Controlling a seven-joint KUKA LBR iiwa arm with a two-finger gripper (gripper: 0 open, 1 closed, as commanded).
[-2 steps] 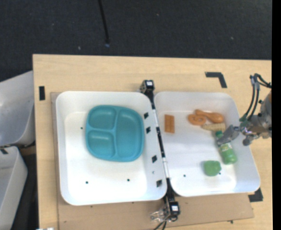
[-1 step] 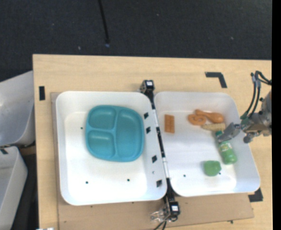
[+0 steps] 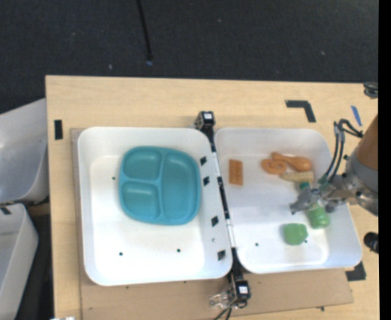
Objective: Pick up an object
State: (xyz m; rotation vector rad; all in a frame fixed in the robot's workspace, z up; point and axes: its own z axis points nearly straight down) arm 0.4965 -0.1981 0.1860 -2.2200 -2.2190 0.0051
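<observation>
I cannot tell how the gripper [image 3: 307, 201] is set, so it should drop straight onto the green block [image 3: 319, 219] just under it.

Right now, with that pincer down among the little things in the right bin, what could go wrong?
Three guesses. The pincer is low beside a green piece that lies close to another green piece; it might nudge one and grab nothing. The orange toy and a beige piece touch just behind it, so the arm could knock them. The green pieces sit near the bin's wall, leaving little room to close.
</observation>
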